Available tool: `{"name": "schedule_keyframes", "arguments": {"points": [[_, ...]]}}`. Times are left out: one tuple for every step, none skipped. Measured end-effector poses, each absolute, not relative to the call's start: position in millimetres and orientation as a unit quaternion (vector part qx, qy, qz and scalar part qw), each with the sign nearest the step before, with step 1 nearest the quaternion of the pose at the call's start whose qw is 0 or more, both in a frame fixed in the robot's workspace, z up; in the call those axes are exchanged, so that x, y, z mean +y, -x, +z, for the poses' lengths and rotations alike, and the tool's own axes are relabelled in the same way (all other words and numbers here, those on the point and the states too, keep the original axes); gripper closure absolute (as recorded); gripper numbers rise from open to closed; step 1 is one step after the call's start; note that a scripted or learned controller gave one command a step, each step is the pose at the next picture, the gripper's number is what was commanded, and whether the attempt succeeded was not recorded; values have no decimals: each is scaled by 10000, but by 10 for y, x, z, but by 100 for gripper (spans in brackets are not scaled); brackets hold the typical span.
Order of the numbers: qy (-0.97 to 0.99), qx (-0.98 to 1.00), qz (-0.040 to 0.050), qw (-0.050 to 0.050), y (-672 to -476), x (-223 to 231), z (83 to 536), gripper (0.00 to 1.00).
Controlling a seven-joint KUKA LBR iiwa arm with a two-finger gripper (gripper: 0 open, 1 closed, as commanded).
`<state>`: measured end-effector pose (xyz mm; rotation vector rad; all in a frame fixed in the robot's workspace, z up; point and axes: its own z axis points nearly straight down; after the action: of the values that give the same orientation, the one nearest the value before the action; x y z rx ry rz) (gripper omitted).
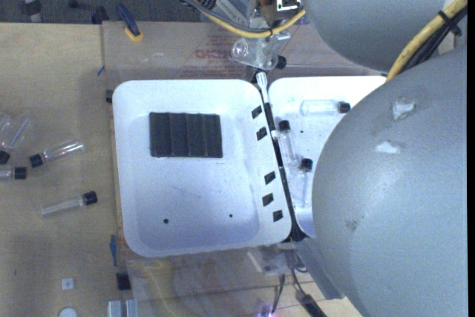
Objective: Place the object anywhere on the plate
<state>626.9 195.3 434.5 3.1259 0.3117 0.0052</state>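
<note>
Arm over the right bin; plate waits in the left

You see clear vials point(324, 108) lying in the right bin point(297, 93), apart from the ribbed black plate point(185, 135) in the left bin point(193, 234); gripper point(260, 52) state: can't tell.

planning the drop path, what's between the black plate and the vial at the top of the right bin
Camera view: bare white floor of the left bin, then the bins' adjoining rims with black clips, lie between the black plate and that vial.

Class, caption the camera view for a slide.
Arm over right bin of vials; dark plate in left bin.
</note>
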Motion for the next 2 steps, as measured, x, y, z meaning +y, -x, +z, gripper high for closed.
{"name": "schedule_keyframes", "arguments": {"points": [[-9951,987,7,6,-5598,2232,4343,100],[-9952,976,1,11,-5235,2223,3521,100]]}}
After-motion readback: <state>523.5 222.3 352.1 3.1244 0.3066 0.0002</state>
